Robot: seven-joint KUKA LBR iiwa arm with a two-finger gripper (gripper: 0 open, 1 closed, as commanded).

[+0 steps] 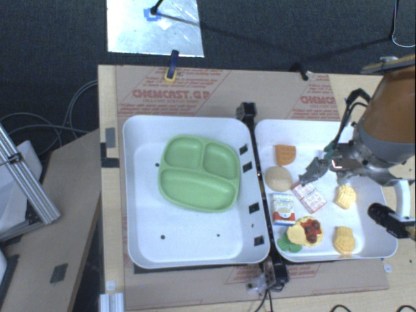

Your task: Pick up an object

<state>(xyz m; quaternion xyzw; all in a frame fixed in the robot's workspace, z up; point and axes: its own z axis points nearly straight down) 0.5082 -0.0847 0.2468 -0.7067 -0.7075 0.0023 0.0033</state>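
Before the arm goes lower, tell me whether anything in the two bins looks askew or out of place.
Nothing looks spilled or damaged. The green tray lies at a slight slant in the left bin. In the right bin, the two small packets lie at differing angles beside the gripper, an ordinary loose scatter.

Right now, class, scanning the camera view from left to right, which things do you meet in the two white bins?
Green divided plate in the left bin → beige round piece → red-and-white packet → yellow piece, all three in the right bin.
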